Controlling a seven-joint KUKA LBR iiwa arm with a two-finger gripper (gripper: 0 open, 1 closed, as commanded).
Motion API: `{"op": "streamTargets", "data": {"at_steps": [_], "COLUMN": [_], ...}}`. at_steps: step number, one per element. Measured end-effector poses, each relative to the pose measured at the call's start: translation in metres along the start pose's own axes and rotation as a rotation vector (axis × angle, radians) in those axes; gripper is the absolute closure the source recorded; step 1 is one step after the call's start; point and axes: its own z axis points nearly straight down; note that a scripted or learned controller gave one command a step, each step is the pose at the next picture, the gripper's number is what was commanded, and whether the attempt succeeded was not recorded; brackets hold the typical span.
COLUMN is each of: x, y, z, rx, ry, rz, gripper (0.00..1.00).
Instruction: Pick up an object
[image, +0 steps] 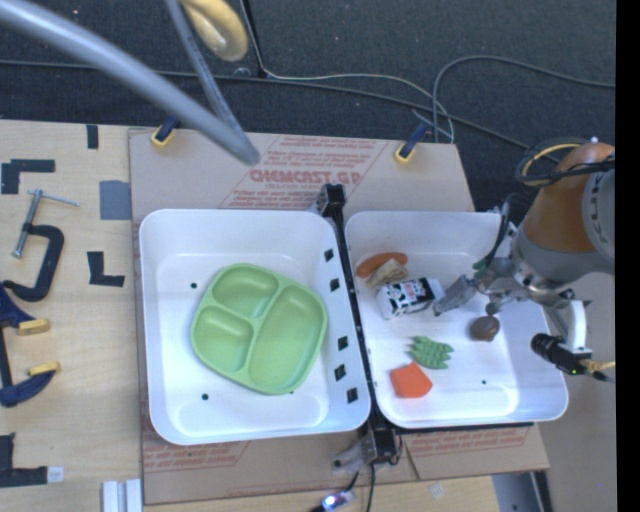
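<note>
Take the black divider between the two white bins as your landmark. Left of it, the left bin holds a green sectioned plate, lying flat and tilted askew. Right of it, the right bin holds five small things. Nearest the divider sits a brown bread-like piece, and just below it a black-and-white carton lies on its side, touching or nearly touching the bread. Further down you have a green leafy toy and, just below that, an orange block. A small brown round thing lies farthest from the divider, apart from the rest.

The gripper hangs over the right bin between the carton and the brown round thing. One grey finger slants toward the carton. Nothing sits between the fingers that you can see. You cannot tell whether they are spread or closed; the wrist body covers them.

The arm reaches in from the far side of the right bin, orange band up top, its outer edge cut off.

Well left of the divider, on the bench, a black clamp lies beside the left bin.
</note>
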Motion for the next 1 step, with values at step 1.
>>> {"op": "streamTargets", "data": {"at_steps": [1], "x": [0.0003], "y": [0.0007], "z": [-0.0126], "rx": [-0.003], "ry": [0.0], "rz": [-0.001], "gripper": [1.0]}}
